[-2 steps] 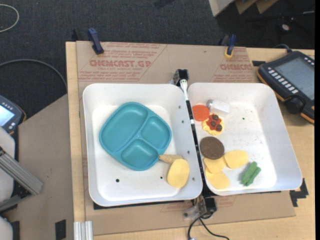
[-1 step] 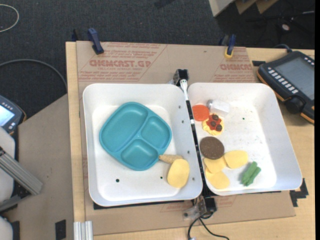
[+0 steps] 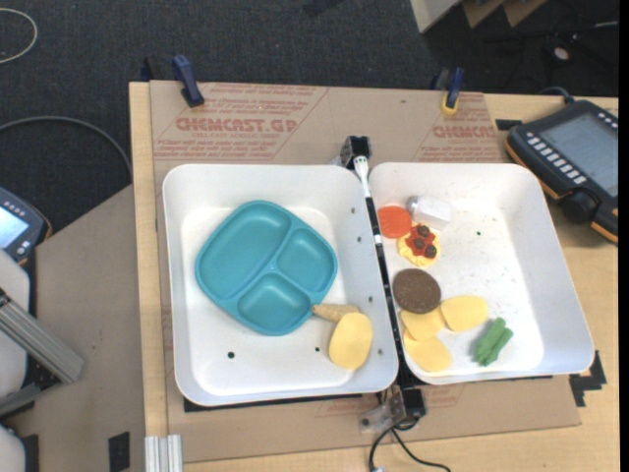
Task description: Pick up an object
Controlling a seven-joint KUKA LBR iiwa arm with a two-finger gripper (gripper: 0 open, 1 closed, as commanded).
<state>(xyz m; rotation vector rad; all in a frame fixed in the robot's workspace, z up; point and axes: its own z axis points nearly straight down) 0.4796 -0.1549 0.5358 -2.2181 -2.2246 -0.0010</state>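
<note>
Whether the gripper is open or closed, and whether it has hold of anything, cannot be told, so places are given between the things themselves.

Two white bins sit side by side on a brown board. The left bin [image 3: 187,264] holds a teal divided plate [image 3: 265,266]. Just off the plate's near right edge lies a yellow lump [image 3: 351,340] with a tan stub [image 3: 332,312] touching it.

The right bin [image 3: 536,234], on the side the arm reaches in from, holds the other small things, clustered near the wall it shares with the left bin. These are an orange disc [image 3: 394,221], a small clear piece [image 3: 429,208] beside it, a yellow piece with red and dark spots [image 3: 421,246], a brown disc [image 3: 417,290], and three yellow slices [image 3: 463,313]. A green piece [image 3: 492,342] lies just right of the slices. All rest on the bin floor.
</note>
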